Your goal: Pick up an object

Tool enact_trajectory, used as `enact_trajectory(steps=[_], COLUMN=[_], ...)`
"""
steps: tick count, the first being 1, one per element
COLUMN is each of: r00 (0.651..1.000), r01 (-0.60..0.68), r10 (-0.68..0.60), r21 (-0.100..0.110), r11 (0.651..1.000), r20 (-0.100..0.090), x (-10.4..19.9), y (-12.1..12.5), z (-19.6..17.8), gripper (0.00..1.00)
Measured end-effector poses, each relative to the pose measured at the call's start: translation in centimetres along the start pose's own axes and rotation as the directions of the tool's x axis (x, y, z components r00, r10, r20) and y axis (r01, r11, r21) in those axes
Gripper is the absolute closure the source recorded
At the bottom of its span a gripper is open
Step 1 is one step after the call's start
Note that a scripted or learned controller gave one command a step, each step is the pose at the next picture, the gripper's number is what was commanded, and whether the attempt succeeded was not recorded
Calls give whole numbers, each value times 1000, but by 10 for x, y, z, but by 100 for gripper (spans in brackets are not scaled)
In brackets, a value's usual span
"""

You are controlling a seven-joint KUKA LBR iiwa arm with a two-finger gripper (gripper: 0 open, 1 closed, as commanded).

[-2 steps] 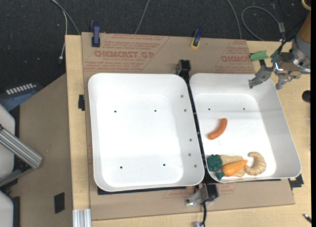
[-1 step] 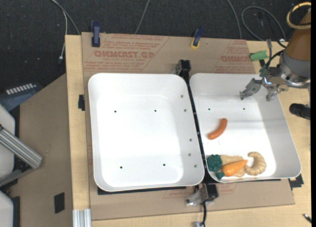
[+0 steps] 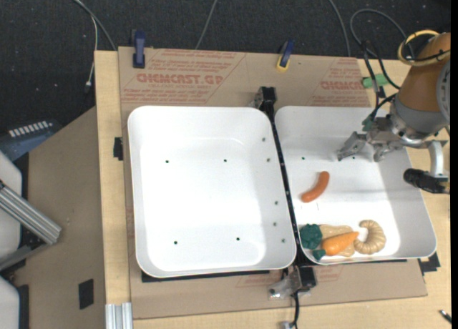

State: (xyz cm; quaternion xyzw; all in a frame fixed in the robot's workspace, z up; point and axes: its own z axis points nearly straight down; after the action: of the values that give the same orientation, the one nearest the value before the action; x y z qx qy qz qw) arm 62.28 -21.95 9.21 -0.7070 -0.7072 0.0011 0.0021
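Grey arm (image 3: 424,109), orange band, metal two-finger tool (image 3: 360,150)

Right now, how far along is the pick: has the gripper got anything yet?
Nothing looks picked. The gripper hangs over the upper part of the right bin with nothing between its fingers. The orange sausage lies apart below it; the carrot, a green piece and a beige pastry sit at the near edge. Reaching, closing and lifting are left.

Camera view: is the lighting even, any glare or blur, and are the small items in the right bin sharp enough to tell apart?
Camera view: lighting is soft and even, shadows faint; both white bins look bright with little surface detail, the left bin especially; the orange sausage-shaped item is clear, the pile at the right bin's near edge is small and soft; the tool is slightly blurred.
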Motion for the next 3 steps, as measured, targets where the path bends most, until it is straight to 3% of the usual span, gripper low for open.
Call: enact_trajectory(steps=[1, 2, 3], r00=[1000, 1000, 1000], r01=[0, 1, 0], r10=[0, -1, 0], r21=[-4, -7, -11], r11=[1000, 1000, 1000], r20=[1, 2, 3], x=[0, 0, -1], y=[0, 1, 9], z=[8, -4, -66], gripper=[0, 100, 100])
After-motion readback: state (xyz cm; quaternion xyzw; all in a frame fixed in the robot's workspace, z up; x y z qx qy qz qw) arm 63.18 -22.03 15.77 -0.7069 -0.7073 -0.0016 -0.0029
